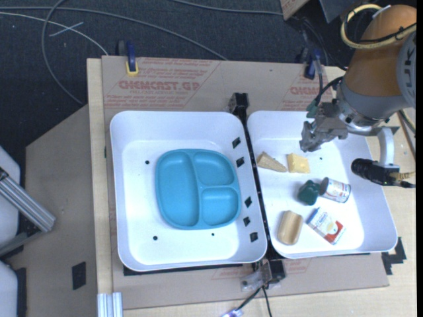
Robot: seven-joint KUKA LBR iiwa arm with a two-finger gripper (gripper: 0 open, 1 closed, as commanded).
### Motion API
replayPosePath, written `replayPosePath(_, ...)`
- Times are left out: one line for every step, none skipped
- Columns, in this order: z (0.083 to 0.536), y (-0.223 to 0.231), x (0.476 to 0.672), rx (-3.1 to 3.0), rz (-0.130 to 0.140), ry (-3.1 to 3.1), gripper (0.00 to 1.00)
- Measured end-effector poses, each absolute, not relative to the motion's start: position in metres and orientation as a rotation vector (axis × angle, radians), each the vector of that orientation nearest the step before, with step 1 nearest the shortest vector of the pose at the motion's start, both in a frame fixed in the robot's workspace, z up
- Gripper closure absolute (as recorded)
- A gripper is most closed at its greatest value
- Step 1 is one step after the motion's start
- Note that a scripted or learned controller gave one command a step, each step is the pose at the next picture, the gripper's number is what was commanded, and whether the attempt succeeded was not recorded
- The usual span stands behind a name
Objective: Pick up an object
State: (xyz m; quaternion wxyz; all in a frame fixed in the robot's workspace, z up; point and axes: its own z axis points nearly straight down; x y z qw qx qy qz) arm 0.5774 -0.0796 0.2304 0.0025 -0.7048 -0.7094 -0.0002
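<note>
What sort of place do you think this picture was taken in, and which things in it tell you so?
Probably a robot test bench in a lab. A robot arm reaches over two white bins, one holding a blue plate, the other toy food like a cheese wedge; loose cables trail across the floor.

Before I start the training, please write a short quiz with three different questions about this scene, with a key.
1. True or false: the blue divided plate lies in the same bin as the gripper.
2. Which lies nearest the gripper? A) tan cup B) yellow cheese block C) red and white carton
3. Fill in: the small can lies on its ____, beside the dark green object.

Key: 1 false; 2 B; 3 side.
</note>
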Motion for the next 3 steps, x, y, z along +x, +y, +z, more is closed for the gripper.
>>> replayPosePath(0.233,-0.023,0.582,-2.212,-0.003,-2.227,1.0)
replayPosePath(0.223,0.031,0.58,-2.211,0.001,-2.225,1.0)
replayPosePath(0.234,0.081,0.566,-2.211,-0.001,-2.226,1.0)
